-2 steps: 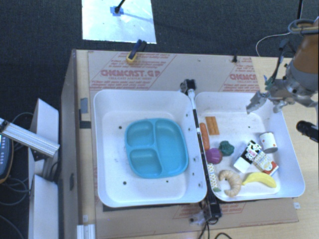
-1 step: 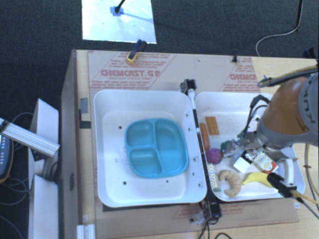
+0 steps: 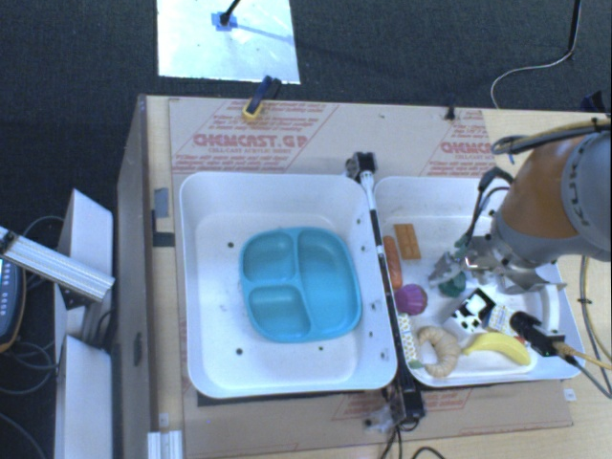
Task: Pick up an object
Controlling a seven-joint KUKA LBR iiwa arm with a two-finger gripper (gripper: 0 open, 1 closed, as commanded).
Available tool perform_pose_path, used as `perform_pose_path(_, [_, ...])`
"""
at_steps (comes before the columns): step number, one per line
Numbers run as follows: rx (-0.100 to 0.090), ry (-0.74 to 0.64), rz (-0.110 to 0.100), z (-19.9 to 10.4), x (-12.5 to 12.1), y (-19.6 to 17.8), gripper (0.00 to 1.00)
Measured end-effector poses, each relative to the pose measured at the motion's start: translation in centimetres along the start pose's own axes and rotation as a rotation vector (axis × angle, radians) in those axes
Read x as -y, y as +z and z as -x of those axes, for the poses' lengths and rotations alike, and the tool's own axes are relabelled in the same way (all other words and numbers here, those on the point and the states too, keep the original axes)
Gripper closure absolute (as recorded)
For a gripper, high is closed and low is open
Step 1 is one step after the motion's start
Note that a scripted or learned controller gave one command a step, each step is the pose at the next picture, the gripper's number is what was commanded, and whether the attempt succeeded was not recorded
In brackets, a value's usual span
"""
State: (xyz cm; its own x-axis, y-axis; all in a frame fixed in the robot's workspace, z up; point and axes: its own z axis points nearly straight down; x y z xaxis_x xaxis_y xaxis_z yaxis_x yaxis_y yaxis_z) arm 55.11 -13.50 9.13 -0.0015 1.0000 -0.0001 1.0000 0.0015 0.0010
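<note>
1. We see the gripper [image 3: 457, 272] low in the right bin [image 3: 430, 194], over a dark green object [image 3: 451, 281].
2. We cannot tell its opening or whether it holds anything.
3. Nearby lie a purple ball [image 3: 412, 298], banana [image 3: 498, 347] and orange block [image 3: 408, 241].
4. The left bin [image 3: 206, 256] holds a blue tray [image 3: 298, 283].
</note>
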Motion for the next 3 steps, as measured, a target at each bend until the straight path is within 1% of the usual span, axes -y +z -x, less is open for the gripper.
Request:
perform_pose_path(1, [0.0, -0.001, 0.002, 0.0, -0.1, -1.1, 1.0])
perform_pose_path(2, [0.0, -0.001, 0.002, 0.0, -0.1, -1.1, 0.0])
perform_pose_path(3, [-0.001, -0.003, 0.002, -3.9, -7.2, 0.6, 0.0])
